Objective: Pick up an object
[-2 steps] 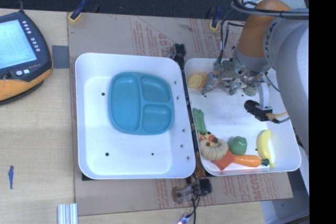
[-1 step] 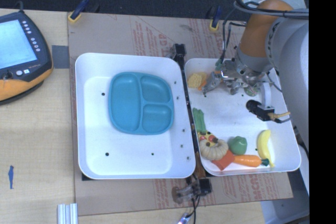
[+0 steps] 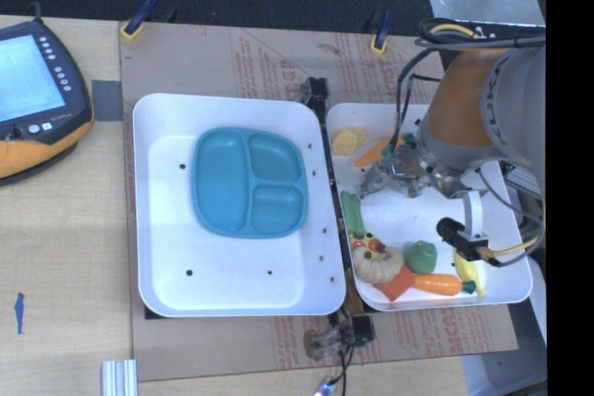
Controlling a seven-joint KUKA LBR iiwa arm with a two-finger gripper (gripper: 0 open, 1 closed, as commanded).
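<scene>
Light wooden bench (image 3: 65,236) carrying two shallow white bins; left white bin (image 3: 158,199) holding a blue sectioned plastic plate (image 3: 249,182), right white bin (image 3: 506,287) holding toy food: yellow waffle piece (image 3: 348,141), green pepper (image 3: 420,255), orange carrot (image 3: 438,285), cream pumpkin (image 3: 379,266). Grey-orange arm's gripper (image 3: 401,176) hanging over right bin's upper part near the waffle, nothing seen clamped; whether it is apart or together I cannot tell

Single fixed camera above the worktop (image 3: 74,236), looking down at a slant, moderately close, framing both white bins (image 3: 158,199) side by side, arm (image 3: 473,107) entering from the right
</scene>
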